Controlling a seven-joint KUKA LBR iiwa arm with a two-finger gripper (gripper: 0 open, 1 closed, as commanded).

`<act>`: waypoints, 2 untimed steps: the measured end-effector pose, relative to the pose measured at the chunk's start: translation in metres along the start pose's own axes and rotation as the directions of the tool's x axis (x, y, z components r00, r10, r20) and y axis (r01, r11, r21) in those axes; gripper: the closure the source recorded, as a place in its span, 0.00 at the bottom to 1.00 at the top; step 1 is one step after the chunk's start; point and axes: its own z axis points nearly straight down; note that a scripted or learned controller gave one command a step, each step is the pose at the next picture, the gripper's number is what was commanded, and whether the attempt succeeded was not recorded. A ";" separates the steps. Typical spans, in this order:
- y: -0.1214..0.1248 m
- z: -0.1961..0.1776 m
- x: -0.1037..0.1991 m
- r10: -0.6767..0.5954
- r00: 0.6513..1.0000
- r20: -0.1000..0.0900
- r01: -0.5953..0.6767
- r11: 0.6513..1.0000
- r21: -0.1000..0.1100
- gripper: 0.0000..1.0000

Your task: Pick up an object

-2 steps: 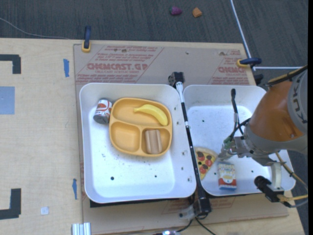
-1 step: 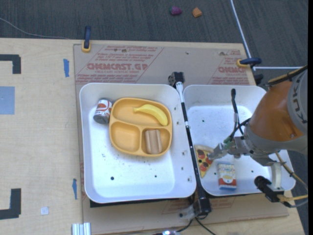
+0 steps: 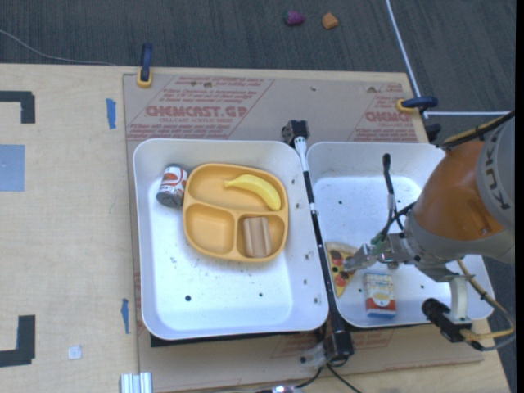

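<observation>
My gripper (image 3: 360, 259) reaches left from the orange-banded wrist into the right bin (image 3: 352, 182), low over its front left part. Its tip is right beside a flat pizza-slice toy (image 3: 336, 270) that lies against the bin's left wall; I cannot tell whether they touch. A small white and orange carton (image 3: 379, 294) lies flat just below the gripper, near the front wall. Nothing is seen held.
The left bin (image 3: 221, 305) holds a yellow divided plate (image 3: 209, 228) with a banana (image 3: 255, 189) and a brown roll (image 3: 256, 237) on it. A small can (image 3: 171, 186) lies to the left of the plate. The arm covers the right bin's right side.
</observation>
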 end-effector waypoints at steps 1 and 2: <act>0.002 -0.011 -0.003 0.003 1.000 0.007 -0.003 1.000 -0.008 1.00; 0.002 -0.011 -0.002 0.003 1.000 0.007 -0.003 1.000 -0.008 0.00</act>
